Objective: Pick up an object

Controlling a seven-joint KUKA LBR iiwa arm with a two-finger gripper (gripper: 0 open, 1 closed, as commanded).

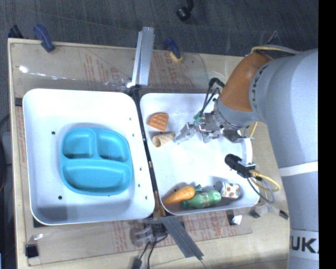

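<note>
The grey arm's gripper, jaws seemingly apart and empty, is reaching beside the tan cone-shaped toy, likely needing to close on it next.

Wooden bench, two white bins

A blue divided tray lies in the left white bin; blue clamps grip the surface.
</note>
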